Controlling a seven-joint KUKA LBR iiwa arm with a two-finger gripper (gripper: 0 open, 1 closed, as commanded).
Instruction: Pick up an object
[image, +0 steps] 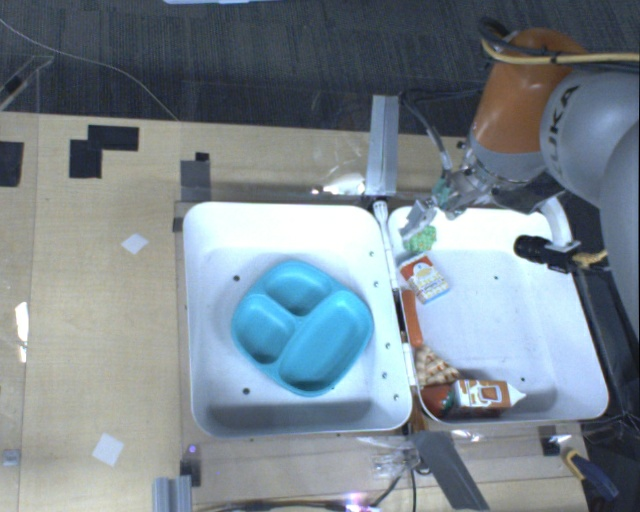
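Note:
My gripper (428, 212) hangs over the far left corner of the right bin (520, 320), at the end of the grey arm with its orange band. A small green object (423, 239) sits directly under the gripper's tip, touching or nearly touching it. Whether it is gripped or resting on the bin floor cannot be made out. Just in front of it lies a small orange-and-white packet (425, 280).
Along the right bin's left wall lie an orange-red strip (410, 322), a bag of nuts (431, 367) and a brown carton (483, 397) at the near corner. The left bin (215, 250) holds a blue divided plate (302, 326). A metal post (381, 150) stands behind the bins.

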